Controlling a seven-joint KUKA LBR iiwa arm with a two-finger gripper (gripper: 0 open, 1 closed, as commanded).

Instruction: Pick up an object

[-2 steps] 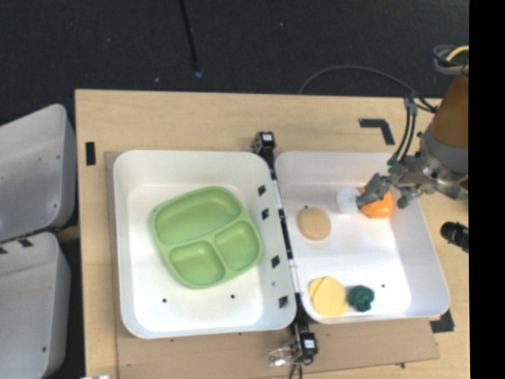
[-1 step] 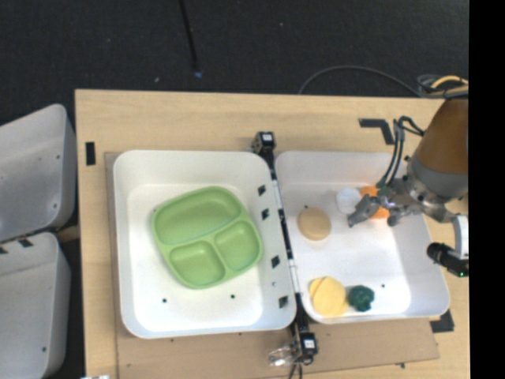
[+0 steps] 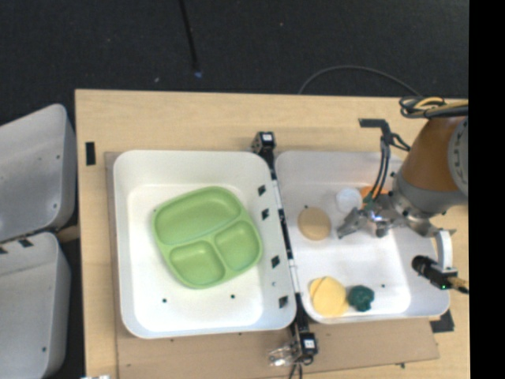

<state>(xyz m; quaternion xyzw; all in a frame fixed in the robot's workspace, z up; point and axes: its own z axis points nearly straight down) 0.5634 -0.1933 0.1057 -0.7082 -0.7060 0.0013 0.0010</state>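
Farthest left of the gripper, well apart from it: the left bin, white and shallow, flat on the wooden bench. Inside that bin, lying flat and a little turned: a green tray with three compartments, one large toward the back and two smaller toward the front.

Nearer, past the seam with its black clips: the right bin, pressed side by side against the first. Just left of the gripper, on the bin floor: a tan disc, near the grey tip but apart from it. Left and toward the front of the gripper, close to the front wall: a yellow round piece. Touching its right side, almost straight in front of the gripper: a dark green lump. Just behind the gripper, toward the back of the bin: a pale translucent piece, and close beside that, to its right, an orange piece, partly hidden by a black cable.

Low over the middle of the right bin: the gripper itself, pointing left. Open or closed: cannot tell from this angle.

Right of the gripper: the arm, orange band above grey wrist, reaching in over the bin's right wall.
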